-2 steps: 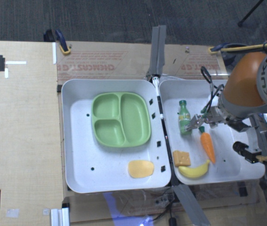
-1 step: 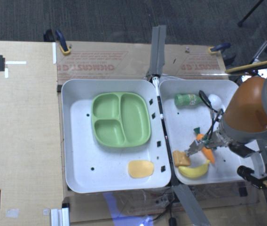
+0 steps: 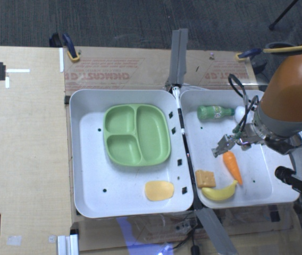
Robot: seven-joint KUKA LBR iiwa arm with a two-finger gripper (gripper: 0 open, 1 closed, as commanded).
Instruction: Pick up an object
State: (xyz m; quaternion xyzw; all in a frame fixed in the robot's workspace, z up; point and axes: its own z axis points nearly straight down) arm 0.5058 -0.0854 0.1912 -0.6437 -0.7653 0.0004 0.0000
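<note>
orange toy carrot (image 3: 232,167) lies at five o'clock of the claw (image 3: 223,147), whose fingers seem apart and empty, probably lining up for a grasp.

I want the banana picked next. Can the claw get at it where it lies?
Probably yes. The banana lies uncovered in the right bin, with the claw above the carrot close by. The cracker touches it and the carrot's tip is near, so approach space is tight.
</note>
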